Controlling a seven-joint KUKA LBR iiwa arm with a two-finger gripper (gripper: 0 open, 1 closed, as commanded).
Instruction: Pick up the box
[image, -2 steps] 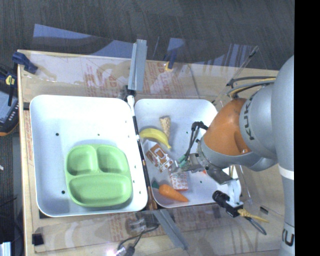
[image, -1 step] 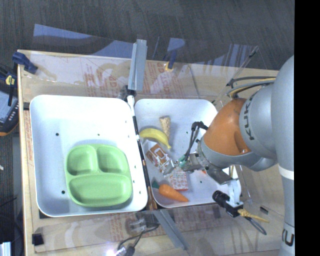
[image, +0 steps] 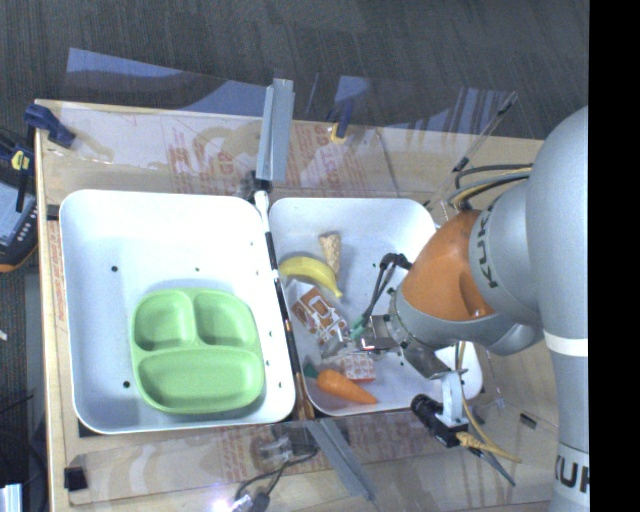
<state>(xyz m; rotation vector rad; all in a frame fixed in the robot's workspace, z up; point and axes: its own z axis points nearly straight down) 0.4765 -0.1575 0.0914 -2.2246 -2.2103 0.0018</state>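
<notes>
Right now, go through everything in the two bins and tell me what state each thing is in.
Green tray: lying flat in the left bin, compartments up.
Banana: lying in the right bin, unpeeled.
Box: lying on its side below the banana, not lifted.
Carrot: lying near the right bin's front edge.
Wedge-shaped piece: lying behind the banana.
Tool: low over the right bin beside the box; grip unclear.

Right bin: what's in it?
Right bin holds a banana, box, carrot and a brown piece. The arm covers its right side; contents there hidden.
</notes>
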